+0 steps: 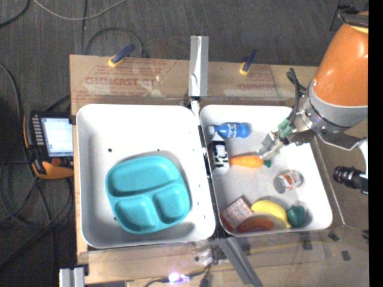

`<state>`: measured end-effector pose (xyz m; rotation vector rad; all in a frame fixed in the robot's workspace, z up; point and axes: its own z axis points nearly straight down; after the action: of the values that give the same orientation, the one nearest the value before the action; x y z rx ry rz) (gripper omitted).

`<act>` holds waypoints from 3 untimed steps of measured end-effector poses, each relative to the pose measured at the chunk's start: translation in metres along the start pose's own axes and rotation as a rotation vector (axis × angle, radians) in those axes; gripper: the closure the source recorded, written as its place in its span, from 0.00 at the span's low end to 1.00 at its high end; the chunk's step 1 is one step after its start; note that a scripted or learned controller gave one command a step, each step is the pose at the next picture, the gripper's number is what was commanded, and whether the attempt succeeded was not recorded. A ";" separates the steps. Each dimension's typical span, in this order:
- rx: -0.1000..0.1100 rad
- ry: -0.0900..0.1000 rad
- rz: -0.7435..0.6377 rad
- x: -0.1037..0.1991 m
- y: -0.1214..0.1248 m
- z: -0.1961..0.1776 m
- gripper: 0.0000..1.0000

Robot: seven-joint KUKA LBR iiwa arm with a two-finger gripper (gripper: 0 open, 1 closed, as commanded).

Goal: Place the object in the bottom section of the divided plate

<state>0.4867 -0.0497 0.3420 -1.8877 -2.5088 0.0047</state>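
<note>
Handheld unit [51, 143]: you see an orange-edged device with a lit screen off the bench at 9 o'clock, just beside the left bin.
Left bin [90, 160]: white and shallow, it carries one item only, the divided plate.
Divided plate [148, 191]: teal, lying flat toward 6 o'clock of the left bin; one long section runs along its upper side, two smaller sections sit along its lower side. All three read bare.
Centre rail [198, 64]: a grey metal strip stands at 12 o'clock, above the seam where the bins meet.
Right bin [320, 211]: white, touching the left bin along that seam.
Black-and-white item [219, 155]: against the right bin's 9 o'clock wall; you cannot make out what it is.
Blue bottle [232, 130]: lying on its side at 11 o'clock of the right bin.
Carrot [247, 161]: orange, lying flat near the right bin's centre, tip toward 9 o'clock, its green end just beside the gripper.
Small box [237, 210]: at 7 o'clock, touching a reddish-brown piece [256, 224].
Banana [270, 210]: yellow, at 6 o'clock, against a dark green object [298, 214].
Small can [289, 180]: at 4 o'clock, apart from the rest.
Gripper [269, 151]: low over the right bin at the carrot's 3 o'clock end; the fingers stand slightly apart and nothing sits between them.
</note>
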 end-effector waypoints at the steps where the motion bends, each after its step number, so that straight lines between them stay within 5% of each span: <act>1: -0.002 -0.003 -0.492 0.012 0.003 -0.068 1.00; 2: -0.003 -0.003 -1.196 -0.001 0.000 -0.071 1.00; 3: -0.003 -0.006 -1.584 -0.062 -0.018 -0.091 1.00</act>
<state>0.4869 -0.1138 0.4332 0.4610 -3.1101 0.0028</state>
